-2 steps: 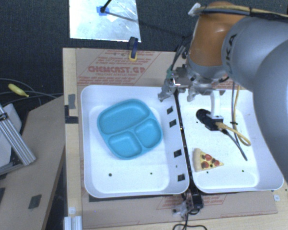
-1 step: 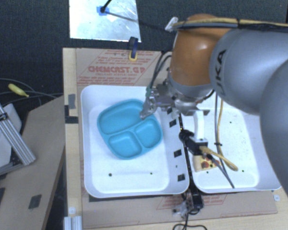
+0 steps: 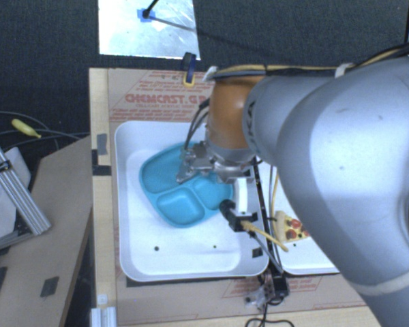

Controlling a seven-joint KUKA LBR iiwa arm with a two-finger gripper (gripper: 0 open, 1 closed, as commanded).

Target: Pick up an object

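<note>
1. The grey arm (image 3: 341, 155) reaches in from the right and covers much of the right side of the view; its orange band (image 3: 226, 118) sits just above the wrist, over the inner edge of the left bin (image 3: 191, 268).
2. The jaws (image 3: 185, 172) hang down from the wrist onto the blue divided tray (image 3: 180, 196). Their metal tip lies over the tray's upper right part, by the ridge between compartments. How far they stand apart cannot be told: the wrist hides most of them, and nothing can be seen gripped between them.
3. The blue divided tray lies in the left bin, toward its upper middle, turned at an angle to the bin's walls. Its lower compartment is in plain sight; the upper right part is covered by the wrist.
4. A black part with cables (image 3: 233, 216) hangs below the wrist at the tray's right edge, over the wall between the two bins.
5. In the right bin (image 3: 313, 264), a small yellowish thing with red spots (image 3: 290, 228) lies near the left wall, partly under the arm; what it is cannot be told.
6. Both bins rest on a cardboard sheet with red print (image 3: 150, 94) that covers the worktop (image 3: 61, 203).
7. Behind the bins, a shiny silver sheet (image 3: 146, 19) lies on dark cloth.
8. At the left edge stands a metal rail (image 3: 13, 189), with a yellow-tipped cable (image 3: 24, 128) beside it.
</note>
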